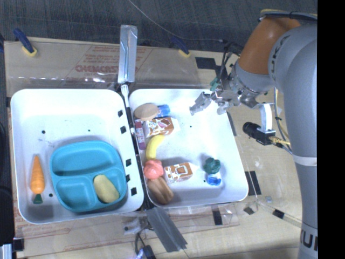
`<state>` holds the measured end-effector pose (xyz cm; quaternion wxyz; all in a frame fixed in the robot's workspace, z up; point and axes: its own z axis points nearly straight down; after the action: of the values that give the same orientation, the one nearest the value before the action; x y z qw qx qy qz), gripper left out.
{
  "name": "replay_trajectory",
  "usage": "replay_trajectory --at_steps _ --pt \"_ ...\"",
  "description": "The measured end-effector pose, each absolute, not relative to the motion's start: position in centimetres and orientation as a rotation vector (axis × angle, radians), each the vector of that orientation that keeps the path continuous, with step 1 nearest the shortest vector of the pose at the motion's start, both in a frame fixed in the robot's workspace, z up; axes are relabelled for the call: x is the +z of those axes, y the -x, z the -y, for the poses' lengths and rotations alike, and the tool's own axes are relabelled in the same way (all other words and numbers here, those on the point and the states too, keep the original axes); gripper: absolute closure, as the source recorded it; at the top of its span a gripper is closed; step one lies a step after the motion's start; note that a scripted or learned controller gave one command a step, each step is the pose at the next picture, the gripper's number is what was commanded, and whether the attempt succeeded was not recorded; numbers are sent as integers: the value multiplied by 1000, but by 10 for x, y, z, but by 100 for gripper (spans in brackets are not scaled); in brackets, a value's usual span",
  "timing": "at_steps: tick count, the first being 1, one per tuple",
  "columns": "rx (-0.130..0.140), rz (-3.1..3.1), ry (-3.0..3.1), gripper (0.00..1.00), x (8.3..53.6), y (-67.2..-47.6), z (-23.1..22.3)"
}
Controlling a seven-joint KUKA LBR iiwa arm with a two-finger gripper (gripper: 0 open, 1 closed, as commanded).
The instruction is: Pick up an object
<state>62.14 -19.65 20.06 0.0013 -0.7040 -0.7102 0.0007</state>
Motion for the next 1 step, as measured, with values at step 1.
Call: replay_trajectory --at_steps 1 --pt "5 2389 2027 0 107 -577 155"
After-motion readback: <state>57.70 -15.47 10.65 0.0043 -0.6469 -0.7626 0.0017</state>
